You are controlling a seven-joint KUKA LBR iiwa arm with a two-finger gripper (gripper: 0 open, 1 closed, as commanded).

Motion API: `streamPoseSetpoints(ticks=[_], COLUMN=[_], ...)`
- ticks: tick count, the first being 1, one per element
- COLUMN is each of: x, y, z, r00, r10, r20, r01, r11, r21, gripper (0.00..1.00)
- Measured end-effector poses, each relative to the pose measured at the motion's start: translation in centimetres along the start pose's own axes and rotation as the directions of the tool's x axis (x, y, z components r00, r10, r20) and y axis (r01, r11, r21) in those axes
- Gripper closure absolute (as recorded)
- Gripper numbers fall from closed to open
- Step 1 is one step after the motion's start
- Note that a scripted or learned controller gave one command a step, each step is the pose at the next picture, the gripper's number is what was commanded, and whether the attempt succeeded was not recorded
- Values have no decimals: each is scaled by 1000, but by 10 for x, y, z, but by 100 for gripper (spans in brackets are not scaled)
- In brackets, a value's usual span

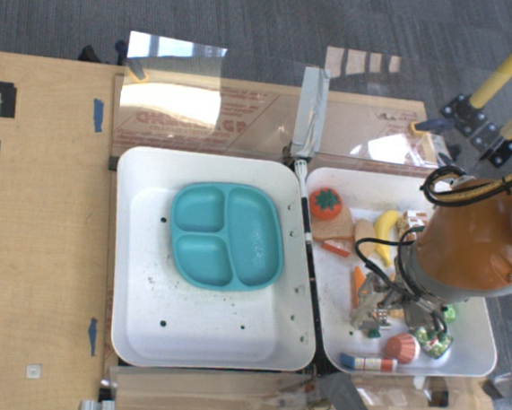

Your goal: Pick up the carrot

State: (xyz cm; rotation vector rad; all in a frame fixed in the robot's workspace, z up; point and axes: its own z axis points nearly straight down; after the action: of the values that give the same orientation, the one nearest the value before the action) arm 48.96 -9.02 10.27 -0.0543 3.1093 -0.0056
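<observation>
Two shallow white bins sit side by side on the cardboard-covered surface (29, 223). The left bin (127, 322), in the middle of the frame, carries a teal divided plate (228, 235) with three compartments. The right bin (476, 351), at the lower right of the frame, is crowded with small things. The arm (468, 243) comes in from the right edge, its orange band over that bin, and the end effector (374, 312) hangs low over the bin's middle; whether it is clenched or released cannot be told from this slant.

The carrot (357, 286), a small orange stick, lies just left of the end effector, close to or touching it, and nothing shows it clamped. A second thin orange-red piece (333, 248) lies further up and to the left, near the bin's left wall. A tomato (326, 203) with a green top sits in the bin's upper left corner, a banana (387, 228) to its right. A red-capped tube (367, 363) lies along the bin's lower edge.
</observation>
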Motion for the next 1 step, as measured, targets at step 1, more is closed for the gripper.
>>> streamPoseSetpoints(ticks=[1], x=[-3], y=[1], z=[-10], r00=[1000], r10=[-2], r20=[7], r01=[2], r11=[1000], r21=[1], gripper=[100])
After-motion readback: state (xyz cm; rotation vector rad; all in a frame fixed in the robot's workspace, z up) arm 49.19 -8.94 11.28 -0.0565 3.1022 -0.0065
